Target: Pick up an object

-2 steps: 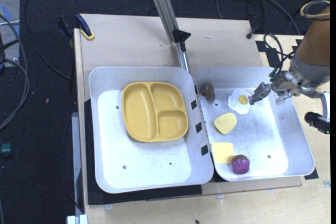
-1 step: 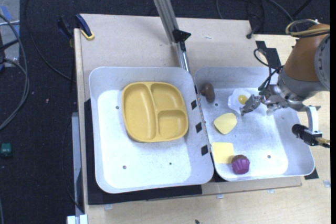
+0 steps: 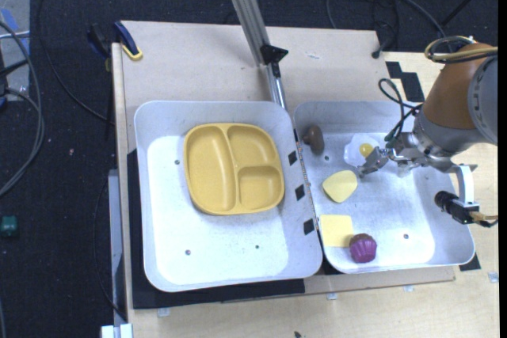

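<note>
Hand [image 3: 371, 165] beside pale yellow wedge [image 3: 340, 186]; wedge's long axis seemingly slants.

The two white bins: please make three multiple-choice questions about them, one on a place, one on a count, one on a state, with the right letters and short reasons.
1. Where is the yellow divided tray?
A. in the left bin
B. in the right bin
C. on the bare bench

2. How many compartments does that tray have?
A. two
B. three
C. five

3. How does the purple object lie?
A. held in the pincer
B. inside the tray
C. loose on the right bin floor

Answers:
1 A, the tray rests on the left bin floor.
2 B, one long section and two smaller ones.
3 C, it sits near the front edge, apart from the pincer.
</note>
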You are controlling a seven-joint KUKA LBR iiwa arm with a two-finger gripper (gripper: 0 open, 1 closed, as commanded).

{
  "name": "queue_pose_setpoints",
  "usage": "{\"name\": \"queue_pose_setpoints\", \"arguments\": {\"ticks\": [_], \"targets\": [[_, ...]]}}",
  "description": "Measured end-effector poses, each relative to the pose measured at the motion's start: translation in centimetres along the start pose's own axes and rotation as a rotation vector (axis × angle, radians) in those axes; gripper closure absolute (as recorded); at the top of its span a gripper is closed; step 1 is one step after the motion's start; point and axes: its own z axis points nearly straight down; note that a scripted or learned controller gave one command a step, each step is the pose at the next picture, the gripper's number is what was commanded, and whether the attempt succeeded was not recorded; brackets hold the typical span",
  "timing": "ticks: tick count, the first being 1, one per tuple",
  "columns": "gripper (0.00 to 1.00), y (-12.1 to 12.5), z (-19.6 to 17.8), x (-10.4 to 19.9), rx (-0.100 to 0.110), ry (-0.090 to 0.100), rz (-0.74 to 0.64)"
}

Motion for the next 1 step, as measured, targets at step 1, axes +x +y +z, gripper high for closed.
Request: {"name": "queue_pose_setpoints", "arguments": {"ticks": [1], "targets": [[1.0,0.14,-1.24,-0.05,-0.005,-0.002,-0.001]]}}
